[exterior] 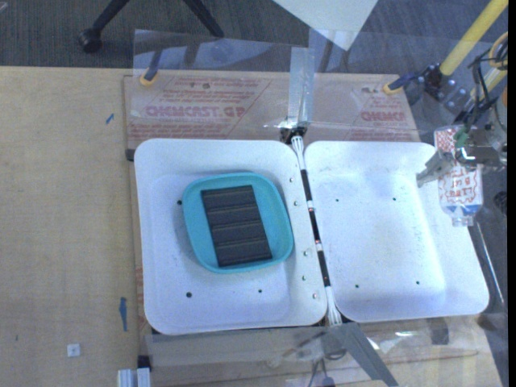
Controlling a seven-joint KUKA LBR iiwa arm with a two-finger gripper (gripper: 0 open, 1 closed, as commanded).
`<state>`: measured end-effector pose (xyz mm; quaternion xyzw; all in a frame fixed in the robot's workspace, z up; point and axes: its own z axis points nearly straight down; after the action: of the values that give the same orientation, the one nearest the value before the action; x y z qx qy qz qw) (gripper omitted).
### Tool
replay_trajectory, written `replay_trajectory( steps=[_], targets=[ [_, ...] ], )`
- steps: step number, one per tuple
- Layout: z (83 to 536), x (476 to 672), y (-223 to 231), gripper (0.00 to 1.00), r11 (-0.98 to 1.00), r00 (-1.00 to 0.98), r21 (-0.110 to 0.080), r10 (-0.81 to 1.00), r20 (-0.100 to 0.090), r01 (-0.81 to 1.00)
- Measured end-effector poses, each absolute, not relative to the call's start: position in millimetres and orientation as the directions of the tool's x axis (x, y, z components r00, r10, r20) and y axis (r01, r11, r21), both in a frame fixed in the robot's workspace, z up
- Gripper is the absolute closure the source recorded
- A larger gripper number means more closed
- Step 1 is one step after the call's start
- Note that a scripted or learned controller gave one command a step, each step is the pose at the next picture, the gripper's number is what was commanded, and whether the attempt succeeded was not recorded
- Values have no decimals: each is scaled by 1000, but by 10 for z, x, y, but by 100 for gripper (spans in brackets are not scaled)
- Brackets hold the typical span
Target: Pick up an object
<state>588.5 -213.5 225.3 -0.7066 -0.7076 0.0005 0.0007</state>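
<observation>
Camera view: looking down at a slant on the pale wooden bench (56, 216), with two bins side by side in the middle of the frame

Left bin: shallow white plastic bin (153, 240) at centre left, its right rim touching the other bin's rim along a seam down the middle of the frame

Right bin: shallow white plastic bin (379, 240) at centre right, with small dark dots on its floor

Teal tray: a rounded square turquoise plastic tray (278, 232) lying flat in the middle of the left bin, turned slightly off square

Dark slab: a dark grey ribbed rectangular block (235, 226) lying inside the teal tray, its long side running from upper to lower frame

Gripper: the metal two-finger gripper (461, 153) at the right edge of the frame, over the right rim of the right bin

Small bottle: a clear plastic bottle with a red and white label (459, 192) just below the gripper, at the right rim of the right bin, roughly upright

Grip state: too cluttered and small to tell whether the gripper is clamped on the small bottle or released

Behind the bins: a clear sheet with red print (193, 107) across the upper middle, and a yellow rod (476, 27) slanting in the upper right corner
</observation>
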Motion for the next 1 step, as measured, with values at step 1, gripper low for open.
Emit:
replay_trajectory(
  steps=[1],
  targets=[
    [1089,5985,-2211,0,376,-376,0,927,3,927]
  ],
)
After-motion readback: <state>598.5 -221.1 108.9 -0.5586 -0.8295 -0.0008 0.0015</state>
